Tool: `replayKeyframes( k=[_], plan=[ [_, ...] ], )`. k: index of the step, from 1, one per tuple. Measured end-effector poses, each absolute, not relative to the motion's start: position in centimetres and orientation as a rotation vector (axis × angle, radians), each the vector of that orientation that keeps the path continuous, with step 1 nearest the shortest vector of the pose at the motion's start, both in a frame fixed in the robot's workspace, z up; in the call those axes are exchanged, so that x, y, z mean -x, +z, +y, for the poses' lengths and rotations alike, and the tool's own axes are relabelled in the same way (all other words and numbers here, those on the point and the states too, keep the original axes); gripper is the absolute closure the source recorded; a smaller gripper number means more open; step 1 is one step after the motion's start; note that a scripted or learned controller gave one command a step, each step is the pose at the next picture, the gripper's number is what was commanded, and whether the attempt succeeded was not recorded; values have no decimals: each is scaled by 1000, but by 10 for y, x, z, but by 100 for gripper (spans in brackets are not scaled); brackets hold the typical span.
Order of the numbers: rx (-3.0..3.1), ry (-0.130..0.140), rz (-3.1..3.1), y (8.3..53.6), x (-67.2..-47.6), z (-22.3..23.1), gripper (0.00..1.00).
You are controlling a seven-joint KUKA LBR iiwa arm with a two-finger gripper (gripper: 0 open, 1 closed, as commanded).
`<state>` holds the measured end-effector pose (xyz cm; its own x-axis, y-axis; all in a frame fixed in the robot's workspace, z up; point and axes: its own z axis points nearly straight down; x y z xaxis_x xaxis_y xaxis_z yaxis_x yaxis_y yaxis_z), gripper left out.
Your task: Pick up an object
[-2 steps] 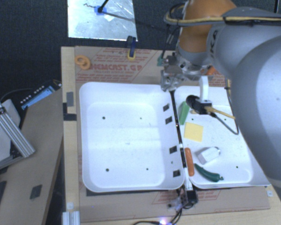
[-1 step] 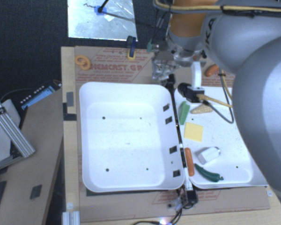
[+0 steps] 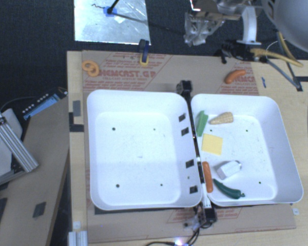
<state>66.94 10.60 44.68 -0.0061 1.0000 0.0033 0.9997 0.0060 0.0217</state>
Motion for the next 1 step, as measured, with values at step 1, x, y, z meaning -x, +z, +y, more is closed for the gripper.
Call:
replayKeyframes(
  k=[1],
  plan=[
    [-2230, -10, 2216, 359, -643, 30, 100]
  ],
)
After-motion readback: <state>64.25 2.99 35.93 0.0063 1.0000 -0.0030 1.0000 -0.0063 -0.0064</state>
